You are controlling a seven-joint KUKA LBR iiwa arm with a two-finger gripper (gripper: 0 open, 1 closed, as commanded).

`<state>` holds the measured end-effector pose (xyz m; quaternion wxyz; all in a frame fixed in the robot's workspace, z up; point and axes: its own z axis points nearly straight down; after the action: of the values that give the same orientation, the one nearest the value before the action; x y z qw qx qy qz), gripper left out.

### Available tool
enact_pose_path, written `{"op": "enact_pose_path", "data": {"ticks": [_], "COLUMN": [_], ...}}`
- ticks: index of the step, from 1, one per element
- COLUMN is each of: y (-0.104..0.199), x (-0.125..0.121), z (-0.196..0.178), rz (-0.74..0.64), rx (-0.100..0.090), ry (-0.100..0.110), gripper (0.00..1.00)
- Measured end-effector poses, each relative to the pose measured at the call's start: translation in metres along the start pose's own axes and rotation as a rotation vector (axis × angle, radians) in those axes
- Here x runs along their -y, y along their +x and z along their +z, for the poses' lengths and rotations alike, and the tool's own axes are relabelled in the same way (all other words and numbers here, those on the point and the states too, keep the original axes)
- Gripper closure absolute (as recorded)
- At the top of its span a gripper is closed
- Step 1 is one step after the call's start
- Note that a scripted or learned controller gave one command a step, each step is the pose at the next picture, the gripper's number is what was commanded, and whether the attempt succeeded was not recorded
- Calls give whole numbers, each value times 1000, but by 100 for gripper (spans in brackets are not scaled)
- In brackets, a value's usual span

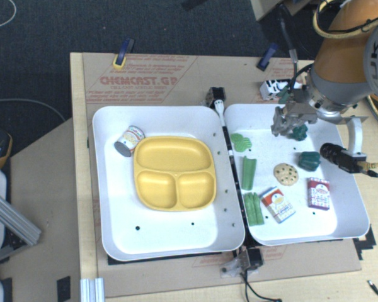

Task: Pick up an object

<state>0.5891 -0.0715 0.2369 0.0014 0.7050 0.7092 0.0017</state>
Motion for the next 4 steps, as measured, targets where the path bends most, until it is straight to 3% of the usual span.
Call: {"op": "enact_pose_path", "data": {"ticks": [1, 2, 4], "y": [41, 59, 52], "x": [-10, -19, -14], "z": [8, 22, 3], "rz": [2, 4, 6], "rx": [1, 1, 1], "ry": [1, 5, 5], "gripper": [100, 100, 100]}}
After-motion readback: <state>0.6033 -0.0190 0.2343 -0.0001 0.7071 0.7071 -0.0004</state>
